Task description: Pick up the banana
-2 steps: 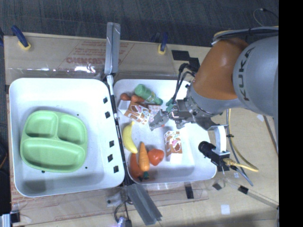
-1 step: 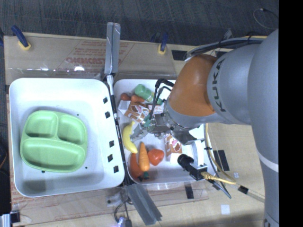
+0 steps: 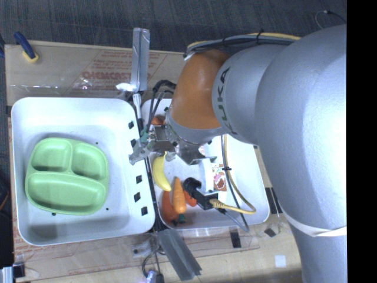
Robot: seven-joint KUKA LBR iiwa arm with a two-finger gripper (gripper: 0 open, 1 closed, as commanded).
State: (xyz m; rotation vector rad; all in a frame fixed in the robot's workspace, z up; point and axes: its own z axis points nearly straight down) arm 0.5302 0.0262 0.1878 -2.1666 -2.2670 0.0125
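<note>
Big grey arm (image 3: 283, 111) hangs over the right bin (image 3: 262, 208). Can't tell the gripper's (image 3: 158, 148) state. Banana (image 3: 160, 174) lies just below it, beside a carrot (image 3: 178, 194).

- Dark grey carpet floor (image 3: 88, 7) lies beyond the bench — at the picture's top.
- The bench top (image 3: 76, 63) is light brown (with red print).

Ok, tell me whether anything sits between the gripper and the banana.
Nothing visible does. The gripper hangs right over the upper end of the banana in the right bin. A carrot lies against the banana's lower end, away from the gripper's side.
</note>
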